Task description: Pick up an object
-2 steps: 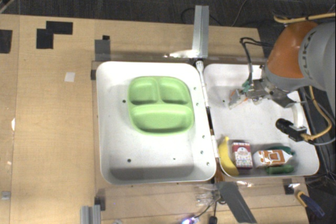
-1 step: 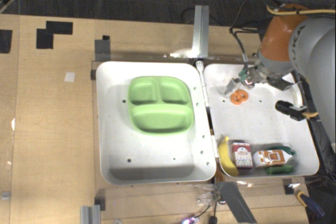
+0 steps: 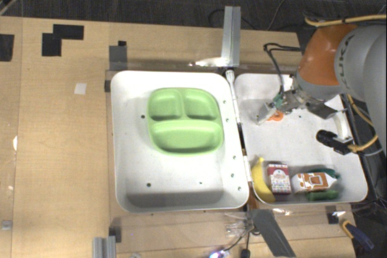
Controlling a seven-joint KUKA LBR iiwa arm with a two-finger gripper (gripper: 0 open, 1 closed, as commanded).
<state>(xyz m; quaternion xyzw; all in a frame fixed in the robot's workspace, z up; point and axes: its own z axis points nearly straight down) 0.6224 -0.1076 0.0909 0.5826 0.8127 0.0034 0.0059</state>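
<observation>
My gripper hangs low over the upper left part of the right bin, with the grey arm and its orange band coming in from the right. A small orange object lies right beside the gripper's tip; whether they touch is unclear. Along the bin's front edge lie a yellow banana, a small red carton, an orange and white carton and a dark green item.
A green divided plate lies in the left bin. A metal post stands behind the wall between the two bins. Black cables hang at the right bin's right side.
</observation>
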